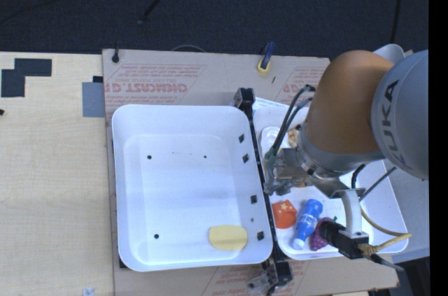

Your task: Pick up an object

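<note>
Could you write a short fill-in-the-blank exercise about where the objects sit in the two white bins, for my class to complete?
1. The pale yellow object lies in the ___ bin.
2. The blue bottle lies between the purple object and the ___ object.
3. The arm reaches over the ___ bin.
4. The band above the arm's wrist is ___.

Missing words: left; orange-red; right; orange
</note>
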`<control>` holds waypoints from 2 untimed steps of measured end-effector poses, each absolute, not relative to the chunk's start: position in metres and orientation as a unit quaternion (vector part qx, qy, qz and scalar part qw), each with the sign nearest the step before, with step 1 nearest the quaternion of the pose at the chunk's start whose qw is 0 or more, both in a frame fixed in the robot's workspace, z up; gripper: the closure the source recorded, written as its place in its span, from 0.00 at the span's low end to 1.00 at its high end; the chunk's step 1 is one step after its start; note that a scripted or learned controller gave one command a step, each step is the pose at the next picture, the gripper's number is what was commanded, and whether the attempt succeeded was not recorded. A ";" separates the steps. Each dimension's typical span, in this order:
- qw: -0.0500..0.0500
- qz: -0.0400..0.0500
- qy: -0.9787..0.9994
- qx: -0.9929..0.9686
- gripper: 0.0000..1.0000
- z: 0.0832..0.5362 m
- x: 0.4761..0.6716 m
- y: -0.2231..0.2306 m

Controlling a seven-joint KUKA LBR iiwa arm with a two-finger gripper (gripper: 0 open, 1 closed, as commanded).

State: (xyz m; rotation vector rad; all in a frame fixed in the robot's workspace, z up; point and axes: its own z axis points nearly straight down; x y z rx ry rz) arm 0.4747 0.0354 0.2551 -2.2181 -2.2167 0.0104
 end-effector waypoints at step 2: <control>-0.003 -0.003 -0.708 -0.706 1.00 0.543 0.539 0.048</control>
